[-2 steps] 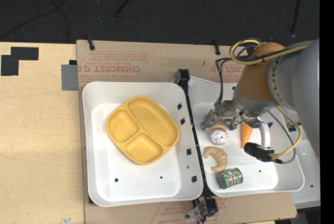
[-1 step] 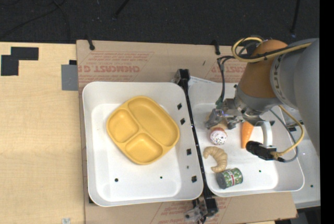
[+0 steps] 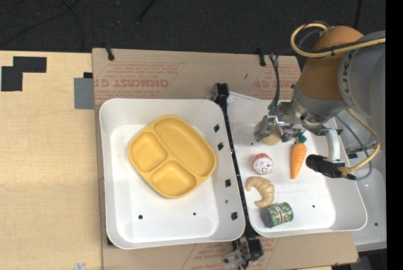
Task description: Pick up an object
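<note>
Two white bins sit side by side on the worktop [image 3: 50,168], on a sheet of brown cardboard [image 3: 164,77] with printed lettering. The left bin [image 3: 126,225] holds a yellow divided plate [image 3: 172,156] with three compartments, lying slightly askew near the bin's middle. The right bin [image 3: 340,212] holds the small things: a carrot [image 3: 297,160] standing on end in the view with its green top toward the far side, a small round red-and-white item [image 3: 263,164] just left of it, a tan croissant [image 3: 261,190] nearer the camera, and a green can [image 3: 278,214] lying on its side just beside the croissant's lower end. The arm [image 3: 340,73] reaches in from the right, its orange band above the wrist, cables looping around it. The pincer [image 3: 277,128] hangs low over the far part of the right bin, above and to the left of the carrot's top. A brownish lump [image 3: 267,133] shows at its tip, but whether the pincer is spread, pressed together or pinching that lump cannot be told from this angle. A black divider [image 3: 230,155] runs between the two bins.
</note>
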You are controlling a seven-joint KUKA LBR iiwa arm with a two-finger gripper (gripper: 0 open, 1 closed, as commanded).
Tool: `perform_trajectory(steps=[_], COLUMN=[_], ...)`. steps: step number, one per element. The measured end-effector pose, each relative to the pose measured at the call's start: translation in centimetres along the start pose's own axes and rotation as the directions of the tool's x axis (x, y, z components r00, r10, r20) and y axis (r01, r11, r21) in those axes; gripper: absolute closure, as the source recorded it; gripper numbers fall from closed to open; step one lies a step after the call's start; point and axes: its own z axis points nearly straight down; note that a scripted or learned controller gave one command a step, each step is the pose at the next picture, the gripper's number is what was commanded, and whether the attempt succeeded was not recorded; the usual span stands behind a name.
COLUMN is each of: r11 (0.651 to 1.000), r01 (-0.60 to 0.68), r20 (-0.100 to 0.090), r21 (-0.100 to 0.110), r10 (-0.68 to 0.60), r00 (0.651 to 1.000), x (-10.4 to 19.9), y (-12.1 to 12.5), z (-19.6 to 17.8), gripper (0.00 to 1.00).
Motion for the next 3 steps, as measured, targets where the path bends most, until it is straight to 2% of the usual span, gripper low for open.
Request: perform_trajectory(steps=[2,3], r11=[1.000,1.000], r01=[0.000,0.002], r20=[0.000,-0.002], r21=[-0.001,0.008], r10=[0.000,-0.002], r00=[1.000,1.000], x=[-1.1,3.4], y=[0.3,-2.2], z=[-10.0,-8.5], gripper=[1.00,1.00])
